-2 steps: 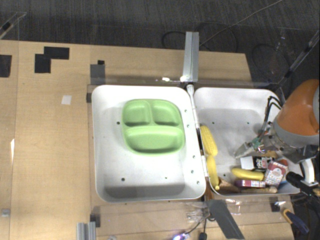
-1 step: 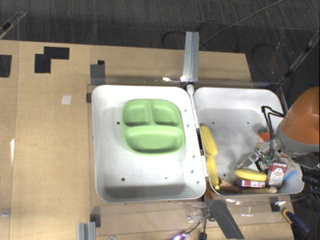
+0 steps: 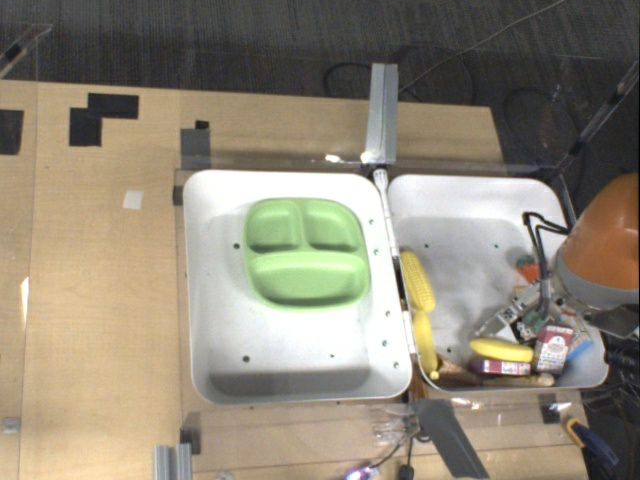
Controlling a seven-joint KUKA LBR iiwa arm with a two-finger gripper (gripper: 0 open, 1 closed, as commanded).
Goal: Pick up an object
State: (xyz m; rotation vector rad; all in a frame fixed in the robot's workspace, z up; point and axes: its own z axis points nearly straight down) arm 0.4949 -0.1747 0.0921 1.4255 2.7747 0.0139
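Observation:
The right bin [image 3: 460, 208] holds a pile of small items along its left wall and front right corner. A yellow corn cob [image 3: 417, 280] lies by the left wall, with a second yellow piece [image 3: 425, 343] just in front of it. A yellow banana [image 3: 500, 350] lies at the front, next to a maroon carton [image 3: 551, 349], a purple bar [image 3: 500, 368] and a brown stick [image 3: 460, 374]. My gripper [image 3: 522, 314] hangs low in the bin's right front part, just above and behind the banana and carton. The orange wrist band [image 3: 608, 240] covers the bin's right edge.
The left bin [image 3: 215, 298] holds a green divided plate [image 3: 305, 251] near its middle. A metal post [image 3: 383, 113] stands behind the wall between the bins. A black cable [image 3: 540, 230] loops over the right bin's back right. Wooden bench surrounds both bins.

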